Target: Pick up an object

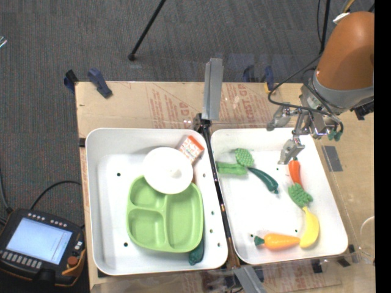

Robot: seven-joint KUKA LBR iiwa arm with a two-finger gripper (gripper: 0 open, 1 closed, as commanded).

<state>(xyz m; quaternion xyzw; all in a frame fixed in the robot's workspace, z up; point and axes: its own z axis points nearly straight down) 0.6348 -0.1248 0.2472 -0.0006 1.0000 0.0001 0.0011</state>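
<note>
Your gripper (293, 144) hangs at upper right of the right bin (244, 249), fingers apart, nothing held. The carrot (295, 171) lies just below it — drop straight down, straddle its width. Watch the bin wall, the banana (310, 227), the dark green pepper (264, 178). The green tray (165, 220) and white plate (168, 170) sit left, well apart.

The arm (345, 50) reaches in from the right of the camera view, its orange band rounded and large above a grey wrist collar. Below that collar hangs the claw (292, 153), a cluster of pale metal parts pointing down and a little to the left, with thin dark cables looping off toward the upper left of it. One slim finger (286, 154) shows lowest of all; the spread of the tips cannot be judged from here.
</note>
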